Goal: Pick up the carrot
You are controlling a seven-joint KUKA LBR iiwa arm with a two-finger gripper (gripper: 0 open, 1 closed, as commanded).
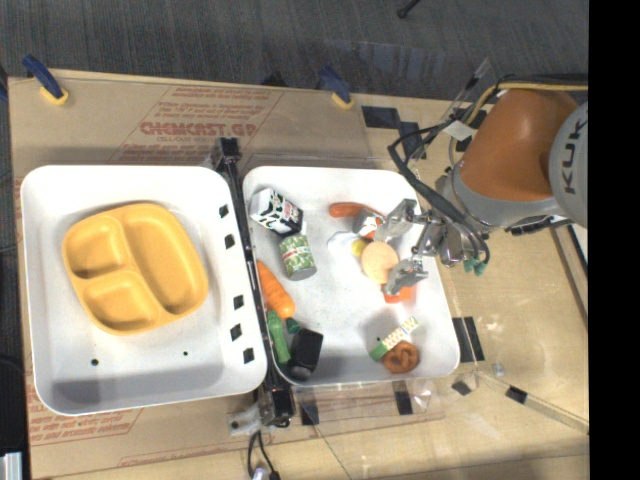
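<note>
1. Nearest the camera, along the front of the right bin (440, 343), a brown pretzel-shaped toy (400, 357) lies with a small green-and-white piece touching its upper edge. A black block (305, 351) sits in the front left corner beside a green, stalk-like piece (277, 334).
2. The carrot (274, 286) lies against the right bin's left wall, just above the green piece: a tapered orange shape, smooth, running at a slant with its thicker end toward the front.
3. Just behind the carrot stands a small green can (297, 256) with a pale printed label, too small to read. Behind that is a black-and-white patterned carton (275, 211), tilted.
4. The gripper (408, 253) hangs over the right half of the bin, well apart from the carrot. Its metal fingers (412, 270) stand a little apart, with nothing clearly between them. A round peach-coloured toy (378, 260) sits just to their left and a small orange-red piece (398, 292) lies at their tips.
5. A reddish sausage-shaped toy (347, 209) lies toward the bin's back.
6. The left bin (60, 368) holds a yellow plastic tray (135, 266) with three rounded compartments.
7. Farthest back, cardboard (200, 118) carries faded red print reading roughly "CHEMCAST GP". Two blue clamps (45, 78) grip its rear edge.
</note>
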